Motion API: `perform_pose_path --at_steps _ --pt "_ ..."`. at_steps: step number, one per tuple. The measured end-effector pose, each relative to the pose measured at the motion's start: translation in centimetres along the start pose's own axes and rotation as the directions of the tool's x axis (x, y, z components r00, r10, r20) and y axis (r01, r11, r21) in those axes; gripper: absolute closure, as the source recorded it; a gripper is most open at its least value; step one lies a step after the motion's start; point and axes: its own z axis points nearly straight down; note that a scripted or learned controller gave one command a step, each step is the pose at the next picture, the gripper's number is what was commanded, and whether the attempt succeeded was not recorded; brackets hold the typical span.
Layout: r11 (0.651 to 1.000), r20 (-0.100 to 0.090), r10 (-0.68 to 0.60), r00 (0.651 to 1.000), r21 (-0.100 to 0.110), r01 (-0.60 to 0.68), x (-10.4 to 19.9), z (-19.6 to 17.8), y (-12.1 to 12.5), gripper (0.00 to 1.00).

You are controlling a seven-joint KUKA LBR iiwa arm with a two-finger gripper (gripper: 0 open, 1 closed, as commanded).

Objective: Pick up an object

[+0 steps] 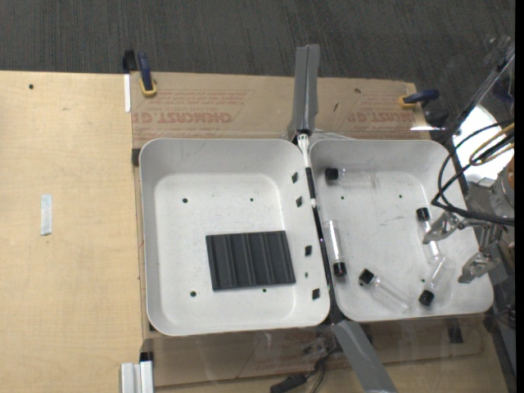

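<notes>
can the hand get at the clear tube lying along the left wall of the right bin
Probably, but awkwardly. The hand sits at the right bin's far right side, and nothing blocks the way across. The tube hugs the wall, leaving little finger room.

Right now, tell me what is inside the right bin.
The right bin holds several clear tubes with black caps: one near the top left, one along the left wall, two near the bottom. The gripper reaches over its right edge, covering what lies beneath.

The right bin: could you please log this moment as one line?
pincer low at right bin right edge | clear tubes loose in right bin | dark ribbed mat in left bin
</notes>
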Motion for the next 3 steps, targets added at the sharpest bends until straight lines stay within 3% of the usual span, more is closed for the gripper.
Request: perform_pose_path --at_steps 1,2,3 --pt "0.987 0.001 -0.158 0.987 0.002 0.158 0.4 -13.3 0.2 0.00" --pt "0.976 0.000 -0.218 0.976 0.000 0.218 0.7 -3.4 0.5 0.00" --pt "0.935 0.001 -0.354 0.935 0.002 0.354 0.5 -17.2 0.3 0.00"
